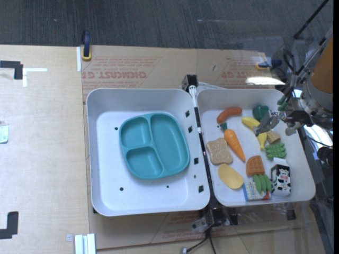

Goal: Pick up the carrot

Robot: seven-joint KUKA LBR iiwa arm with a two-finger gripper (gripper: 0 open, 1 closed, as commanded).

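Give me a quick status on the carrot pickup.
Pincer over right bin, by the banana. Carrot lies free. Bread slice beside it.

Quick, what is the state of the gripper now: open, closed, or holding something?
Gripper: cannot be told; it is over the right bin, apart from the carrot.

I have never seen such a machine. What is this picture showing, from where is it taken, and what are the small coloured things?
One camera looks down at a slant on a bench with two shallow white bins. The grey robot arm with an orange band reaches in from the right; its pincer hangs over the right white bin. The left white bin holds a teal plastic plate with three compartments. The right bin holds toy food: the orange toy carrot, a slice of toy bread, a yellow toy banana, a small cow-print carton. I see nothing between the pincer's fingers.
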